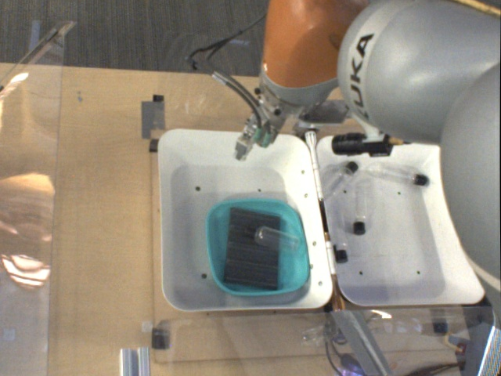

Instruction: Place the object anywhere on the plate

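Block (252, 249), long axis 12-to-6, already on teal plate (296, 269) | lies at 6 o'clock from gripper (254, 141) | grip state: cannot tell

A robotics lab, by the look of it: a KUKA-branded arm (407, 77) leans over a pale wooden bench (86, 233) bearing two shallow white bins (176, 210), with cables trailing and grey carpet (117, 14) beyond the bench's far edge.

A pale wooden bench (94, 233) bears two shallow white plastic bins, one at centre (178, 171), the other at three o'clock (438, 210).
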Available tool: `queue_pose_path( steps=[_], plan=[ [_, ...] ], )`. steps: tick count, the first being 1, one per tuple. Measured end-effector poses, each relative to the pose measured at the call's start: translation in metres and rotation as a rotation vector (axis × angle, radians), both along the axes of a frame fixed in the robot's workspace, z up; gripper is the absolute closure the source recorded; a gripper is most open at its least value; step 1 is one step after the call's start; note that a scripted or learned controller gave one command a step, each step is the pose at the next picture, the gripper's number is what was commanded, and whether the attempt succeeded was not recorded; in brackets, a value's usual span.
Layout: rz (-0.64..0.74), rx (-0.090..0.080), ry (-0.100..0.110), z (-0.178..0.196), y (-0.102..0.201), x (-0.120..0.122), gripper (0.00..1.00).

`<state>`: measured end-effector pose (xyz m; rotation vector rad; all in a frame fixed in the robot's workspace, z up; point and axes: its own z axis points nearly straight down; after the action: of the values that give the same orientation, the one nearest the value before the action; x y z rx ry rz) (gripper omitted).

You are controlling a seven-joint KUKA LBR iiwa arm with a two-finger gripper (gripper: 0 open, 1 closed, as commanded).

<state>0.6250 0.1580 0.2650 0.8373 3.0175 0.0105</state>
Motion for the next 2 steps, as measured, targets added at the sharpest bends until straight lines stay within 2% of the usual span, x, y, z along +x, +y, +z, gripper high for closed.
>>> queue_pose_path(
  steps=[1,2],
  plan=[
    [0.147,-0.001,0.001,0.006,0.053,-0.020,1.00],
    [0.267,-0.002,0.006,-0.108,0.079,-0.072,1.00]
  ],
)
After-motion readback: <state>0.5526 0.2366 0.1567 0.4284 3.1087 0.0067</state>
